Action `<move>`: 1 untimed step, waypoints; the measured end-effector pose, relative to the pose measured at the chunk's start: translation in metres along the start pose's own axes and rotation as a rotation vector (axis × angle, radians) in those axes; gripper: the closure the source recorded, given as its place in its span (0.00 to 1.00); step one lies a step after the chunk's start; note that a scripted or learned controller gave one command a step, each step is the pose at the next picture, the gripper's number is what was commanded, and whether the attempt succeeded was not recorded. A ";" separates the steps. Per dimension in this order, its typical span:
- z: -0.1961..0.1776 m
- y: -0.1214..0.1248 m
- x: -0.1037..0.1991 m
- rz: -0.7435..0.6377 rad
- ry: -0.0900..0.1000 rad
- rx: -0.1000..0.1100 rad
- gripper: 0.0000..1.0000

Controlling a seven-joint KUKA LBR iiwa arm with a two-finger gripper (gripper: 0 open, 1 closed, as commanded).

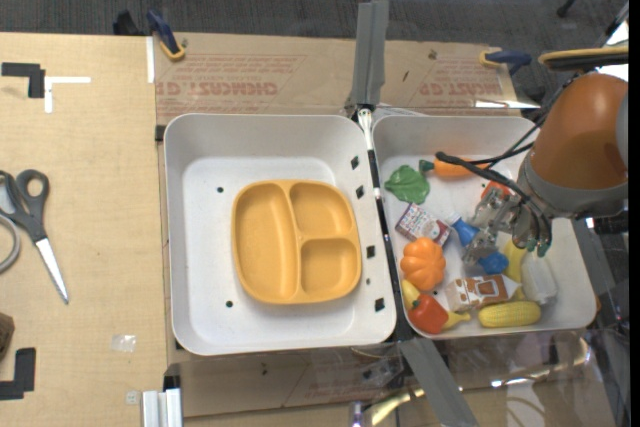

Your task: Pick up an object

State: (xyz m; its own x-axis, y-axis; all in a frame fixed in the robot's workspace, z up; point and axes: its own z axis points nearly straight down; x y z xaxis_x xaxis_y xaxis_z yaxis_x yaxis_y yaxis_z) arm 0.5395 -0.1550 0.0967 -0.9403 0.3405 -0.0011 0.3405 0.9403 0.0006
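Lying just below the jaws, a blue toy [491,264].

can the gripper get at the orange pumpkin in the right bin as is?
Probably yes. The orange pumpkin lies uncovered, top exposed, left of the gripper, which hangs over the same right bin. The red pepper and a small carton crowd its sides, so finger room looks tight.

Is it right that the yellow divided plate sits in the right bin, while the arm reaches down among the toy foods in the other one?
Not quite: the camera view shows the yellow divided plate in the left bin, not the right. The rest holds: the arm's end effector hangs over the toy foods, such as the orange pumpkin, in the other bin.
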 end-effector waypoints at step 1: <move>0.000 0.000 0.000 0.000 0.000 0.000 0.00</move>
State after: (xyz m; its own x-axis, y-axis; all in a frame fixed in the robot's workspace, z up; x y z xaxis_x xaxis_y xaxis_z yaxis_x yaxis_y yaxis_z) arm 0.5394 -0.1548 0.0966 -0.9403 0.3404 -0.0008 0.3404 0.9403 0.0007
